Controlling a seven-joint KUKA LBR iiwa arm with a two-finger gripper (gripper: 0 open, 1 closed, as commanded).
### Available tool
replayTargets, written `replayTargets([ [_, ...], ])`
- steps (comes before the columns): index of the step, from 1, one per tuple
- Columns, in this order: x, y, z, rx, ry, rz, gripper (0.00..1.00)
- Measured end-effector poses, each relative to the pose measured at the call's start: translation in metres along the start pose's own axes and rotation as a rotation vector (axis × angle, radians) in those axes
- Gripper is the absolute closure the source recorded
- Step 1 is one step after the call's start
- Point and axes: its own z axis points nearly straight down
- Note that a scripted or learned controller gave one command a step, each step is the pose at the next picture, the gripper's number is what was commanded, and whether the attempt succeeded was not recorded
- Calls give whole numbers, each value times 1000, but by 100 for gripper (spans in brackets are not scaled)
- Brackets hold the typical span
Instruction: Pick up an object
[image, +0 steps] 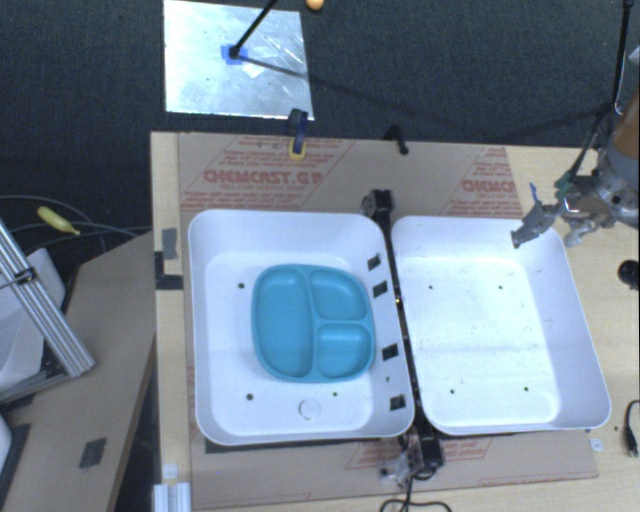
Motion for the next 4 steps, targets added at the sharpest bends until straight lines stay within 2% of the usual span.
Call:
replayTargets([
  [1,-24,-33,74,7,1,5,0],
  [2,2,-130,94,11,5,4,0],
  [3,1,-123,81,-3,-1,1,100],
  [4,28,-79,174,1,1,-5,100],
])
